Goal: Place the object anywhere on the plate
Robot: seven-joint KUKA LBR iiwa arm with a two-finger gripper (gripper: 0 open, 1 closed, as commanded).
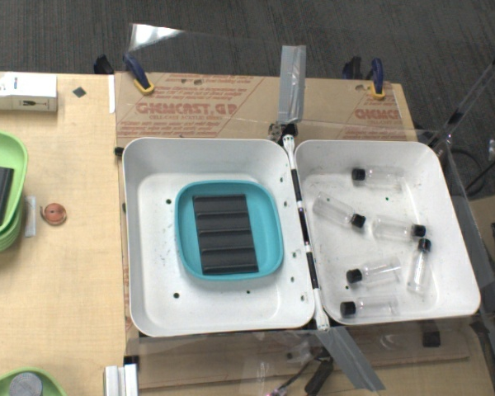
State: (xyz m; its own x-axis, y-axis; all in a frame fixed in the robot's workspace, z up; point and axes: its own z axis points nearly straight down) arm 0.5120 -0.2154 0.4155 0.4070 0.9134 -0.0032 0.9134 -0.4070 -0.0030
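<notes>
How far my gripper is open, and whether it has hold of anything, I cannot tell.

On the desk (66, 304) the two shallow white bins sit side by side, their inner rims touching. The right white bin (445, 180) holds six clear plastic tubes with black caps (376, 272), lying flat and scattered, most apart from one another; two near the right wall come close together at their caps. None of them is on the plate.

The left white bin (148, 304) holds the teal rounded-square plate (268, 229), set near its middle. A black ribbed rectangular block (224, 233) lies flat on that plate, well within its rim.

Behind both bins a brown printed cardboard sheet (198, 106) lies under them, held by two blue-and-yellow clamps (138, 74) at its far edge. At the desk's left edge sits a light green tray (8, 151), with a small copper-coloured disc (54, 214) just beside it.
</notes>
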